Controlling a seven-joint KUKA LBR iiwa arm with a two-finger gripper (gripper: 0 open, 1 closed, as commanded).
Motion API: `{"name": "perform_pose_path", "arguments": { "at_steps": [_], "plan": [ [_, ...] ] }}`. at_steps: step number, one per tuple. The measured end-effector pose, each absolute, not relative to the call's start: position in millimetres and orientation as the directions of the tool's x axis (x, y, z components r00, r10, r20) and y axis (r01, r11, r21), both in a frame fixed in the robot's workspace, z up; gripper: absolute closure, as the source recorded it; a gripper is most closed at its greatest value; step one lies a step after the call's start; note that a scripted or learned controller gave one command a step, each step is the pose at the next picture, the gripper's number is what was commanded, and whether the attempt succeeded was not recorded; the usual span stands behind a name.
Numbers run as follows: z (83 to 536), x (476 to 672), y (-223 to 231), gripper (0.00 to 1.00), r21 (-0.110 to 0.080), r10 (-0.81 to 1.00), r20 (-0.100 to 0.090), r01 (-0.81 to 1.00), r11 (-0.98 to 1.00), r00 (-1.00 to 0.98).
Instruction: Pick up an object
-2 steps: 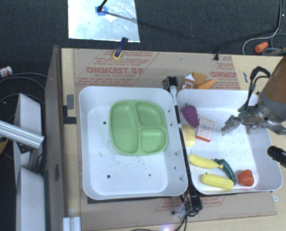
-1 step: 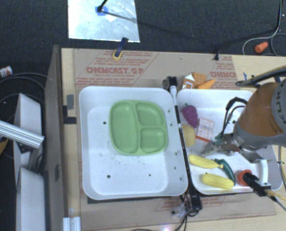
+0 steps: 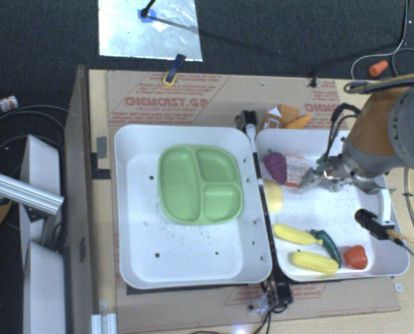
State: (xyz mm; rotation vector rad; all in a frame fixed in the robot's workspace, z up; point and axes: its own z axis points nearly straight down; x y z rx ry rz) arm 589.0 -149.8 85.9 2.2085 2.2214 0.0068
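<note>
Clearly, "CHEMCAST GP" on cardboard (image 3: 166, 101)

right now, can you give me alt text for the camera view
The arm's end effector hangs low in the right bin, beside a purple toy, with two corn cobs and a red piece nearer the front. The left bin holds a green divided plate.
</note>
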Motion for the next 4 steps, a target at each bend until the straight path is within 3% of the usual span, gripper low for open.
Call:
{"name": "perform_pose_path", "arguments": {
  "at_steps": [1, 2, 3, 4],
  "plan": [
    [97, 651.1, -102, 0.00, 0.004, 1.000, -0.019, 1.000, 0.007, -0.006],
    [93, 654.7, -101, 0.00, 0.003, 1.000, -0.025, 1.000, -0.004, 0.004],
    [88, 646.4, -101, 0.00, 0.009, 1.000, -0.018, 1.000, -0.007, 0.007],
    [98, 647.4, -97, 1.00, 0.008, 1.000, -0.011, 1.000, 0.000, 0.000]
  ]
}}
